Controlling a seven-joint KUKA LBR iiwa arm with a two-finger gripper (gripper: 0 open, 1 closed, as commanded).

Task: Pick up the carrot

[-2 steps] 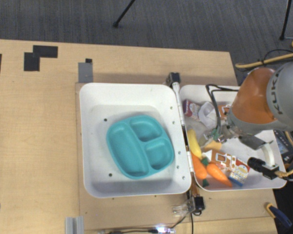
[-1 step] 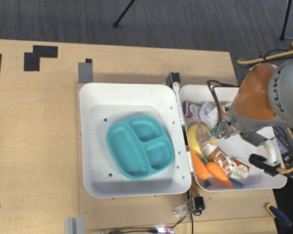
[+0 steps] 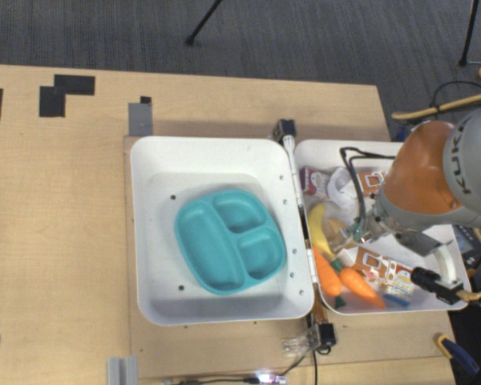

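Two orange carrot-like pieces lie at the front of the right bin (image 3: 385, 307): one carrot (image 3: 361, 283) pointing right and another orange piece (image 3: 329, 277) beside it on the left. My gripper (image 3: 356, 233) hangs over the middle of that bin, just behind and above the carrots, below the arm's orange band (image 3: 421, 175). It is small and partly hidden by the wrist. Nothing orange shows in it.
A yellow banana (image 3: 318, 229) lies along the right bin's left wall. Printed packets (image 3: 385, 269) and a crumpled white wrapper (image 3: 342, 184) crowd the rest of it. The left bin (image 3: 156, 215) holds a teal divided plate (image 3: 228, 241). Cables trail at the right.
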